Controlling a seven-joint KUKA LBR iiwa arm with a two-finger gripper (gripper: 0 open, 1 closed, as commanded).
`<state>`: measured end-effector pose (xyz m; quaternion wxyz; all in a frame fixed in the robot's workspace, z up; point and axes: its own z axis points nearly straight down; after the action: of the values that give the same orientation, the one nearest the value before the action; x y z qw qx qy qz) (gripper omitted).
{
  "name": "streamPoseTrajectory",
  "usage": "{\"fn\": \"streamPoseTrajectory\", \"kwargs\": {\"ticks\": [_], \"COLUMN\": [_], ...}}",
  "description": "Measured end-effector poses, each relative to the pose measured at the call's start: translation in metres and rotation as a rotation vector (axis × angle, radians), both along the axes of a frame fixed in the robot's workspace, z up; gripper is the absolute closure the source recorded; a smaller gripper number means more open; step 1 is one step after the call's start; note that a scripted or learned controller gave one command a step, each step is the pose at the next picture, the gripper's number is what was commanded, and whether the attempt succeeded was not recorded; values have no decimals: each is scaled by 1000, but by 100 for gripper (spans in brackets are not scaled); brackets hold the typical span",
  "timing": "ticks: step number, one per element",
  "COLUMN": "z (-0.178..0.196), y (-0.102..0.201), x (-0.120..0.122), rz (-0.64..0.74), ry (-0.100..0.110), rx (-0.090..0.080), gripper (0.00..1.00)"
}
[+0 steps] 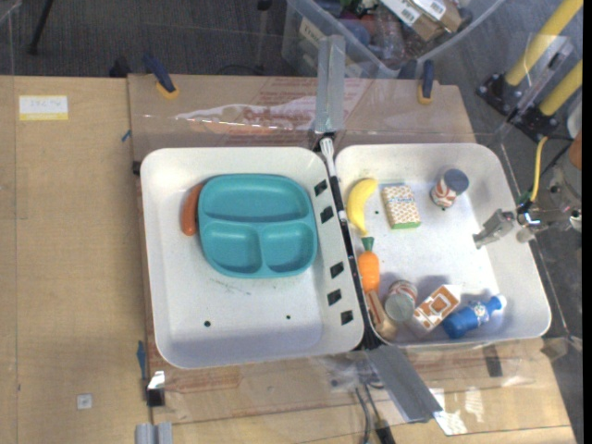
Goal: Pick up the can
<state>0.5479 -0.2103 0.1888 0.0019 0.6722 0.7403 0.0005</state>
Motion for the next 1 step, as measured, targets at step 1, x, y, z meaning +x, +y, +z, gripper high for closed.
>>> {"fn": "streamPoseTrajectory", "kwargs": {"ticks": [1], "z": [-92], "y": [81], "x": [51], "rz": [120], "ry": [0], "rx": [1], "gripper": [0]}}
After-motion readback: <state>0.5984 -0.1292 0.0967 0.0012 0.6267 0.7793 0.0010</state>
